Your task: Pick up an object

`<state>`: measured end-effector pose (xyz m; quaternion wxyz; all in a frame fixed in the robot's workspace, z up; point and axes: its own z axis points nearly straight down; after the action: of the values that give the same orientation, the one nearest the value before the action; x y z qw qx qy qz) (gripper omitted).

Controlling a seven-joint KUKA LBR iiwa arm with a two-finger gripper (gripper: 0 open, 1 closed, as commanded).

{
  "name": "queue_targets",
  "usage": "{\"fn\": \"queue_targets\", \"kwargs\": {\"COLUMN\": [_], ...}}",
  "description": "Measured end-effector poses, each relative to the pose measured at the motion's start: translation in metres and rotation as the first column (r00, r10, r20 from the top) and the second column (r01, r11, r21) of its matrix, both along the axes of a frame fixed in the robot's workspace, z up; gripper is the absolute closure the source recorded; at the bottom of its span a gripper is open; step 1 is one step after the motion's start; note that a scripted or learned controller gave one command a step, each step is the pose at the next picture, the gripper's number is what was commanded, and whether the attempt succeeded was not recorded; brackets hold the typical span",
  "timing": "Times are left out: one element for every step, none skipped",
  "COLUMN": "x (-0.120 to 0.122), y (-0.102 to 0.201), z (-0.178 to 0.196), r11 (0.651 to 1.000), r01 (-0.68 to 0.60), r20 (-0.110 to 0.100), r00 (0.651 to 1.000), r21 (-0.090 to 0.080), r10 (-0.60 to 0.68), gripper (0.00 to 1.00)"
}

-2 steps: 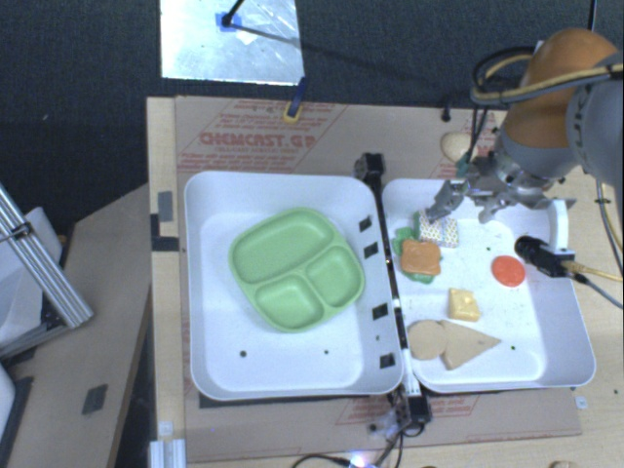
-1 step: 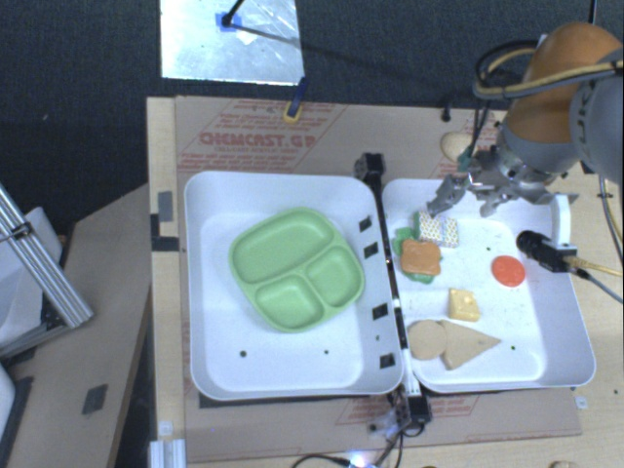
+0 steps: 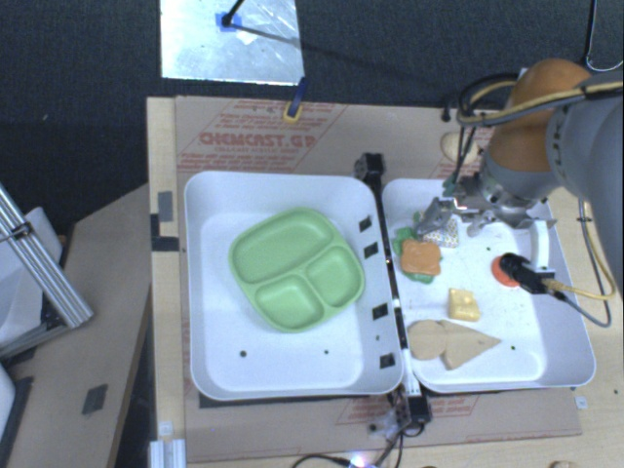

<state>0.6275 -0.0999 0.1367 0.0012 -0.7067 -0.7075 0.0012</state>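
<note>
Jaws, state unclear, hang in the right bin just above the orange sandwich toy.

A green plate with three sections is lying in the left white bin. Both bins are sitting side by side on a brown cardboard sheet with red letters on it. A row of black clips is running down between the two bins. A shiny silver sheet is lying on the dark floor at the top, with a little blue piece on it. A yellow clip is sitting at the top edge of the cardboard. Silver metal bars are leaning at the far left.
</note>
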Motion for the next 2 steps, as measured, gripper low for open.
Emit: {"fn": "queue_targets", "kwargs": {"x": [0.0029, 0.0027], "y": [-0.0007, -0.0006], "z": [-0.0346, -0.0258], "r11": [1.0, 1.0], "r01": [0.001, 0.001], "r20": [0.012, 0.011], "r00": [1.0, 1.0], "r21": [-0.002, -0.002], "r10": [-0.001, -0.001], "gripper": [0.0, 1.0]}}
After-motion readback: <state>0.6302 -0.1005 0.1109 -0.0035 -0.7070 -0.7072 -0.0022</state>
